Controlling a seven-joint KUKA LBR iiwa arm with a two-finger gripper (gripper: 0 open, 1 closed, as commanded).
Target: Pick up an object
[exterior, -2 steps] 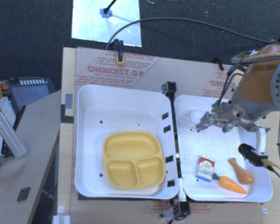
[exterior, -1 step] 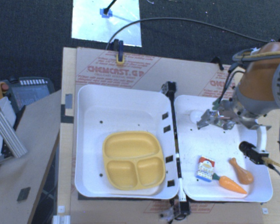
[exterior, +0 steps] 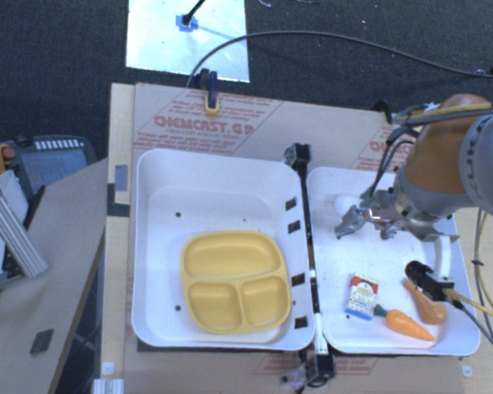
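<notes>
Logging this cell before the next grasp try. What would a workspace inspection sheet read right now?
Surface: left bin, right bin, both white, on printed cardboard.
Job's things: in right bin, carrot, small printed box, white round thing, second orange piece.
Clutter: yellow divided tray in left bin.
Grippers: gripper over right bin, beside the white round thing.
Cables: black cable across dark carpet behind the bins.
Surroundings: teach pendant at left.

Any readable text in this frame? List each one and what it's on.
"CHEMCAST GP": red print on the board under the bins; the last letters are less sure.
More red print at the board's right end, by the arm: partly hidden, unreadable.
Small packet in the right bin: red and blue print, too small to read.
</notes>
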